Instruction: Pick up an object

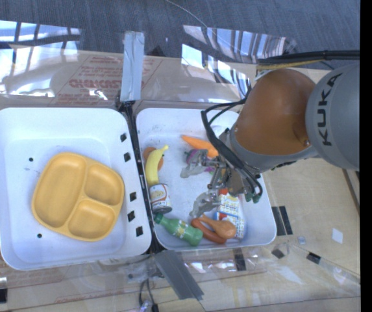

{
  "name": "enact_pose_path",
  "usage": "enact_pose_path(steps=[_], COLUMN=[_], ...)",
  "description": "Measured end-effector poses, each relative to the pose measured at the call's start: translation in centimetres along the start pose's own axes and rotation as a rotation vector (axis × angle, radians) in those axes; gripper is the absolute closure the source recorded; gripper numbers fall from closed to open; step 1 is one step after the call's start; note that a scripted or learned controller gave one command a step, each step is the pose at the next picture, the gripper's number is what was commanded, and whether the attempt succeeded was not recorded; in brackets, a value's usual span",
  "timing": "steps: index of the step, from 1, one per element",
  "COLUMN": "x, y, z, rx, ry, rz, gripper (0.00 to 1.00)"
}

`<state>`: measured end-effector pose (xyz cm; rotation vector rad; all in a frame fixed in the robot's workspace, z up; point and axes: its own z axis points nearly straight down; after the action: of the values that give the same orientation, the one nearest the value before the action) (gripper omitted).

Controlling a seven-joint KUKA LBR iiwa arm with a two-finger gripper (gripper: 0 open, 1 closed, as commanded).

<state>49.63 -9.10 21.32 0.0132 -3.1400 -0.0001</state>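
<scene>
**Claw down among the clutter in the right bin**

We see the claw [206, 188] lowered into the right bin [173, 119], right of centre in the frame. We cannot tell whether it grips anything. The pickable things crowd there: a banana [154, 164], carrot [198, 142], small jar [160, 199] and green bottle [180, 229]. The left bin [10, 129] carries a yellow divided plate [76, 195], probably set apart from the picking.

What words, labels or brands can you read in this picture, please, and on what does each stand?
"KUKA": on the grey arm.
Red print on the cardboard behind the bins: too blurred to read.
Labels on the small jar and the white packet: too small to read.
</scene>
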Motion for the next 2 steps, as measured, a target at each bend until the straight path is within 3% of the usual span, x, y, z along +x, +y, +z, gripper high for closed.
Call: enact_pose_path(steps=[1,2], x=[-4.7,-10.7], y=[-4.0,-1.8], z=[8.9,12.1], rx=[-0.001,0.0], ry=[0.003,-0.003], rz=[0.271,0.304], gripper=[0.0,0.0])
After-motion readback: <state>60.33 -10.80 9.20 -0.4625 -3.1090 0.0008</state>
